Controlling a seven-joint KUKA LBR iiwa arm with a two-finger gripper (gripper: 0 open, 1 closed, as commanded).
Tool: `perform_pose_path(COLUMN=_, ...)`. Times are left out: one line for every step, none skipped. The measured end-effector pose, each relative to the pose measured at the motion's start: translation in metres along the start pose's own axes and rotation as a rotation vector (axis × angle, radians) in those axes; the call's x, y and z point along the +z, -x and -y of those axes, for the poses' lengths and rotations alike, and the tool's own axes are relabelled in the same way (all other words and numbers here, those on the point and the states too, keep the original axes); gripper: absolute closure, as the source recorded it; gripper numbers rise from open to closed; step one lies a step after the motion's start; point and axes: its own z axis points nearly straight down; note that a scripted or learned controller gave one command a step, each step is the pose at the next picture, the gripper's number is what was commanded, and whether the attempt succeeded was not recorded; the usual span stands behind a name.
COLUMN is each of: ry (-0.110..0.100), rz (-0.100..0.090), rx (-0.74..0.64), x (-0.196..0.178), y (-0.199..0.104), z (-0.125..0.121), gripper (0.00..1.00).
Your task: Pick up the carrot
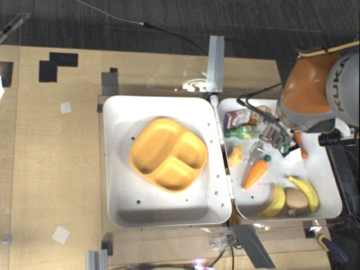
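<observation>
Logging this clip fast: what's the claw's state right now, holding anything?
Claw: poised just above the carrot in the right bin; open or closed cannot be told.

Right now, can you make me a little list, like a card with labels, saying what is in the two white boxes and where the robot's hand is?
left bin: a yellow divided plate
right bin: carrot, two bananas, a brown round item, a dark packet, a green item
carrot: lying flat, green top toward the gripper
gripper: right above the carrot's green end
carrot held: no, it lies in the bin
</observation>
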Motion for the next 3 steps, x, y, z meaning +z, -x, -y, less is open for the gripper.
perform_pose_path(ry=0.002, rz=0.006, rx=-0.100, x=0.039, y=-0.044, z=0.025, gripper=0.00)
perform_pose_path(ry=0.002, rz=0.008, rx=-0.046, x=0.038, y=-0.092, z=0.033, gripper=0.00)
perform_pose_path(ry=0.004, rz=0.010, rx=-0.051, x=0.026, y=-0.091, z=0.031, gripper=1.00)
